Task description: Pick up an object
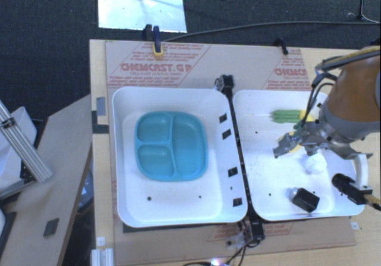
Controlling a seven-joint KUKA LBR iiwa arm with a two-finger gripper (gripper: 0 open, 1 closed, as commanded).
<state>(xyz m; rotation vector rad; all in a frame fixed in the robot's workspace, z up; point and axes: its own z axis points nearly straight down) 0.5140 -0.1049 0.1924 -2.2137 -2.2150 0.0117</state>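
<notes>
arm (357, 95) cut off at right edge, white object (315, 165) partly hidden beneath gripper (290, 143)

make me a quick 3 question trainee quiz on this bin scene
1. True or false: the blue divided plate lies in the left bin.
2. Which bin is the gripper over? A) left B) right
3. Fill in: the small black block lies near the right bin's ____ edge, as the camera sees it.

Key: 1 true. 2 B; it hangs above the bin floor, beside a green object. 3 bottom.
</notes>
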